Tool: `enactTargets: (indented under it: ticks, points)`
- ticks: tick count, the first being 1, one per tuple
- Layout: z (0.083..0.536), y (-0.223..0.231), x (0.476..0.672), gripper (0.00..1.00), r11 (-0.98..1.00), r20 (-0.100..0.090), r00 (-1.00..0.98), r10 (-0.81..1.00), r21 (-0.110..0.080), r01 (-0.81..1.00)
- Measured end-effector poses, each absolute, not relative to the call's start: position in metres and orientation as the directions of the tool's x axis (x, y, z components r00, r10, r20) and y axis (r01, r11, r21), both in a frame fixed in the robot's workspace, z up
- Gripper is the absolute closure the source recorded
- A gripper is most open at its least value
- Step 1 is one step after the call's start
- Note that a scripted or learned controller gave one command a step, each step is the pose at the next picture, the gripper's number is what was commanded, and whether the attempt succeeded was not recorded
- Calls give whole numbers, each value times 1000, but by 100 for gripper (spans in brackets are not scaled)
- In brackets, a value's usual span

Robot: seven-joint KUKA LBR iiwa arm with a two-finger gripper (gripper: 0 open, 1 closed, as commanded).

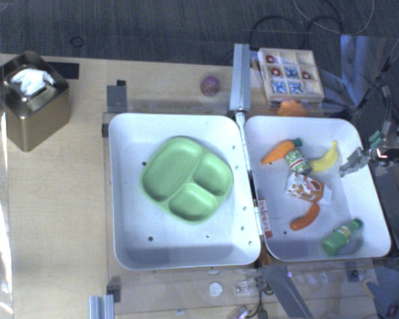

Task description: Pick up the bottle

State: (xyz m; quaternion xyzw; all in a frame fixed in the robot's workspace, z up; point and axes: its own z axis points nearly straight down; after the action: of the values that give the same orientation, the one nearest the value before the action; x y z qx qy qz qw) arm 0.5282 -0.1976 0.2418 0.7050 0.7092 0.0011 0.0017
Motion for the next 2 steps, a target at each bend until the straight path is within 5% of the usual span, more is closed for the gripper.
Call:
enactTargets:
  ticks: [1,2]
  points:
    - [308,-205,553,0,1,-3,-1,1000,9,1000]
    - [191,-204,543,0,13,-1,-13,1000,4,1000]
